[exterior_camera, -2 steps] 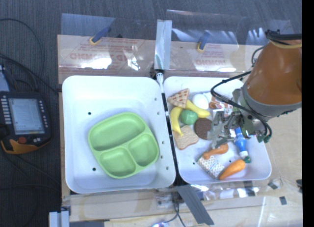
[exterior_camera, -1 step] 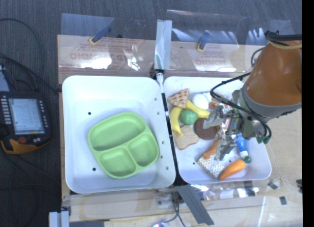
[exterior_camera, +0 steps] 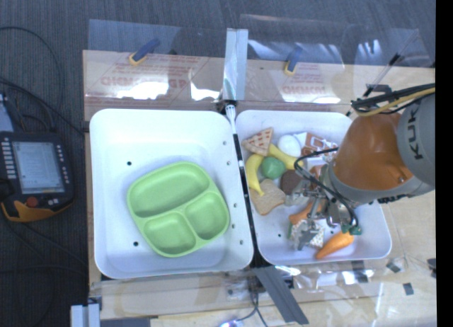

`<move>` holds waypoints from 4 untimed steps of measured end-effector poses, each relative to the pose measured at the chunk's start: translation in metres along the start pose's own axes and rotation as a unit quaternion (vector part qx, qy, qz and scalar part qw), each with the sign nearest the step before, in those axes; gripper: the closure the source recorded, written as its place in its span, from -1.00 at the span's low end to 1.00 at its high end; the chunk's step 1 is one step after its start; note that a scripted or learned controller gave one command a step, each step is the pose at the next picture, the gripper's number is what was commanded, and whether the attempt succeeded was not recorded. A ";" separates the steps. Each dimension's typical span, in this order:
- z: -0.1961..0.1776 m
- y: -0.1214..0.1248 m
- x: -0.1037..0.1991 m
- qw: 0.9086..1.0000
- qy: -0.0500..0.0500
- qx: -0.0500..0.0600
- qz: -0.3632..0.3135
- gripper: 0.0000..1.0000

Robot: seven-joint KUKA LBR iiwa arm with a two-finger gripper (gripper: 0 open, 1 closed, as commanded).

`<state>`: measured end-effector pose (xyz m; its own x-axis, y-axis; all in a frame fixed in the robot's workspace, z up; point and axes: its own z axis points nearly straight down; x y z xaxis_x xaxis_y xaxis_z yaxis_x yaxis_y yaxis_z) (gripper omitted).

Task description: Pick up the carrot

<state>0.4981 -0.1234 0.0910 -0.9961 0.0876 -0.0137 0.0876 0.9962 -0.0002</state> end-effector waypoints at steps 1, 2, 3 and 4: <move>0.000 0.027 -0.007 1.000 -0.001 0.002 0.006 -1.00; -0.011 0.028 -0.009 1.000 -0.004 0.003 0.005 1.00; -0.095 0.050 0.016 0.999 0.004 0.000 0.054 1.00; -0.102 0.051 0.015 0.999 0.005 0.000 0.053 1.00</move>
<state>0.4858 -0.0715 0.1931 -0.9813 0.1924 -0.0039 0.1924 0.9813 -0.0002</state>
